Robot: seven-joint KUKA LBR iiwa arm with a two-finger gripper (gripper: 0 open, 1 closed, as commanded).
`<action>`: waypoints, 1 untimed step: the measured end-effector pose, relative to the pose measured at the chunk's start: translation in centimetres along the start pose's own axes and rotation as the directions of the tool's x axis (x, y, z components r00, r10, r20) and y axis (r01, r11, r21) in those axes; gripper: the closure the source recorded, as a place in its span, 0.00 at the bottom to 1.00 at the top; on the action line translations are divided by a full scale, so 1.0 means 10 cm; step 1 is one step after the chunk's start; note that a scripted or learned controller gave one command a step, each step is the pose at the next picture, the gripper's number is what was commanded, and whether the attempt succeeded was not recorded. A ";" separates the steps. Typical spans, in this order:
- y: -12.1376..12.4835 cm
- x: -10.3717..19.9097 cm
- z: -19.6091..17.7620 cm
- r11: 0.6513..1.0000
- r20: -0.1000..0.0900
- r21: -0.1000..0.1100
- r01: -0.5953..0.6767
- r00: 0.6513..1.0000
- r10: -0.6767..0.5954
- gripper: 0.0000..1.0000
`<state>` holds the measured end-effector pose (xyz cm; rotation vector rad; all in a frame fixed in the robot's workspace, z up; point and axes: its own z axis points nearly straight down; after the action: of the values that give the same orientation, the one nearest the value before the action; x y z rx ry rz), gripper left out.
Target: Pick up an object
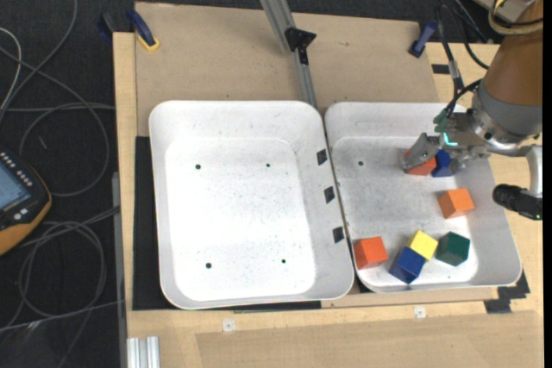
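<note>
Two shallow white bins sit side by side on the table [259,56]; the left bin [172,185] shows only its speckled floor with four dark dots, while the right bin [379,194] holds all the blocks. Along its near edge lie an orange-red block [372,251], a blue block [405,265] with a yellow block [423,244] touching it just behind, and a dark green block [453,248] close to the yellow one; a lighter orange block [456,202] lies apart from that row, nearer the right wall; farther back, under the arm's tool, a small red block [420,169] and a small blue block [443,165] lie close together.

The near-edge row crowds the rim, so the blue and orange-red blocks sit just beside the bin's lip; the centre and the left half of the right bin's floor are open, and the lighter orange block has free floor all round it. A slanted metal rail [276,4] crosses the table's far side and ends at the seam between the bins.

The arm [517,73] reaches in from the right, its orange band above the grey wrist, and it leans down over the right bin's far right part; the gripper [433,158] is low, right over the red and blue pair; whether the fingers are spread or closed, or grip either block, cannot be told from this angle.
</note>
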<state>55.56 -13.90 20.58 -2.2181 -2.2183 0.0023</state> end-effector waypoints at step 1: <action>0.00 0.00 -0.01 1.000 0.001 -0.003 0.000 1.000 0.000 0.00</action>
<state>55.60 -13.92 20.70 -2.2200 -2.2201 -0.0003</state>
